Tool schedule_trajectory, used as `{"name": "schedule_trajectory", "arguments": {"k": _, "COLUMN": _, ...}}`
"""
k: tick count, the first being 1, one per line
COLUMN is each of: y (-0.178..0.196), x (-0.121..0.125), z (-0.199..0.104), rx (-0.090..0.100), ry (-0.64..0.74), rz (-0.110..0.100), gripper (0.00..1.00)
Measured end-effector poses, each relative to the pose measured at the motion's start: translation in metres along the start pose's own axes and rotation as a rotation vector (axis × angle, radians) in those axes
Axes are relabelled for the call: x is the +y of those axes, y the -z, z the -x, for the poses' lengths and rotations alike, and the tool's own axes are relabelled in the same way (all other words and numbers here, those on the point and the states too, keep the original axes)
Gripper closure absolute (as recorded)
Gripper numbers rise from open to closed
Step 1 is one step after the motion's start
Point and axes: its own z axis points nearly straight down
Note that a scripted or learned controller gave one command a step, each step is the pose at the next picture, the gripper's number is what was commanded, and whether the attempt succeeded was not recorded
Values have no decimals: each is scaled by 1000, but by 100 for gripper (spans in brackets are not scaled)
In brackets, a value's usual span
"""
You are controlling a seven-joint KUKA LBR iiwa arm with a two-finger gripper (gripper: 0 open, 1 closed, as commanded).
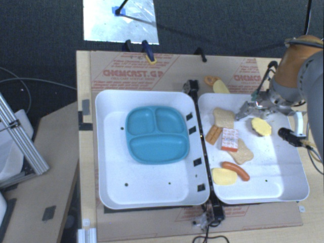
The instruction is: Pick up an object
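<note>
The left bin [109, 186], its near rim sitting closest to the camera, is holding a blue divided plate [156, 135] around its middle. The right bin [283, 186] is lying just beside it, touching along a black-clipped seam. In it, a small orange-tan block [213, 134] is resting near the left wall, with a slice of bread [223, 118] just above it and a red-and-white packet [230, 139] to its right. A pale yellow piece [223, 176] and a sausage [236, 170] are lying touching near the front, and a tan bone-shaped biscuit [243, 153] is sitting beside the packet. Farther right, a yellow lemon-like piece [261, 127] is lying on the bin floor, just below the gripper [254, 108]. The gripper is hovering with its fingers spread, nothing between them.
</note>
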Motion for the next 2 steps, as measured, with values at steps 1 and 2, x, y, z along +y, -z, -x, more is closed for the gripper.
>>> {"name": "schedule_trajectory", "arguments": {"k": 1, "y": 7, "x": -110, "z": -4, "rx": 1, "ry": -2, "rz": -1, "gripper": 0}}
{"name": "schedule_trajectory", "arguments": {"k": 2, "y": 8, "x": -68, "z": -8, "rx": -2, "ry": 6, "rz": 10, "gripper": 0}}
